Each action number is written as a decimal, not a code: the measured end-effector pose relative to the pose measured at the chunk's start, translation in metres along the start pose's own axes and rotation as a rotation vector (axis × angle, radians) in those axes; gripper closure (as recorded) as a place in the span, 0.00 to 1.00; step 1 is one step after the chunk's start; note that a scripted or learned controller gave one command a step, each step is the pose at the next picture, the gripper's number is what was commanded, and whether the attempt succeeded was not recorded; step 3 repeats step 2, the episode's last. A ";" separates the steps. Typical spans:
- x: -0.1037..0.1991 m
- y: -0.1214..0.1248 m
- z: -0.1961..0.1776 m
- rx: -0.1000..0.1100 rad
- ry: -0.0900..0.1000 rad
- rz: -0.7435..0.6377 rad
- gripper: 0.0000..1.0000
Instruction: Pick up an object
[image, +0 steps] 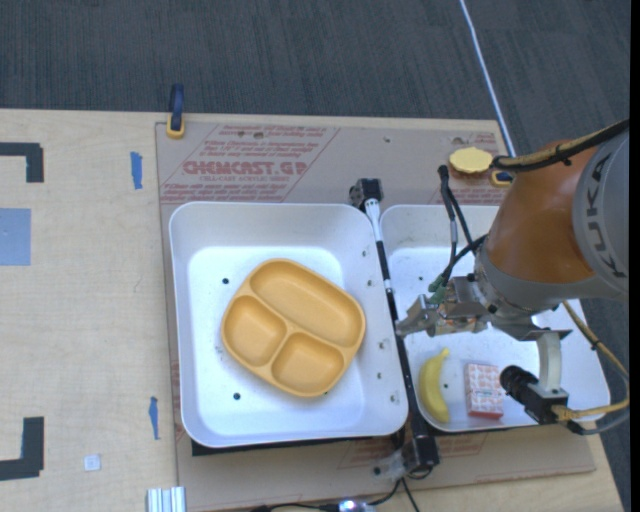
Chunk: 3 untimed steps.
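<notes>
Banana, small, yellow and curved, likely a plastic toy (434, 386), lies in the right-hand shallow white plastic bin (400, 255), against that bin's left wall and toward its near edge. Just right of the banana sits a small rectangular box with a red and white printed pattern (485, 389); the two are close but apart. Above the banana, deeper into the bin, hangs the metal pincer (415, 320) of the grey arm with its orange band (545, 225). Whether the pincer's tips are spread or pressed together cannot be told, and nothing is visibly between them. Left of the banana, across the wall, the other white bin (190, 240) holds a yellow three-compartment plastic tray (292, 328). Both bins rest on a pale wooden desk (80, 320).

Judging by looks, the banana should be light, stiff and smooth, so somewhat slippery. Its thick middle seems the best hold, pinched across its width; the nearby wall leaves little room on the left side.
</notes>
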<state>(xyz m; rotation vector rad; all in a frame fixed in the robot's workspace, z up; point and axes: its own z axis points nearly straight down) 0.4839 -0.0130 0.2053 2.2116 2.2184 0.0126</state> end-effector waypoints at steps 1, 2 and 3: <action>0.000 0.002 -0.010 -0.005 -0.001 -0.001 1.00; 0.001 0.004 -0.020 -0.010 -0.001 -0.003 1.00; 0.001 0.004 -0.020 -0.010 -0.001 -0.003 1.00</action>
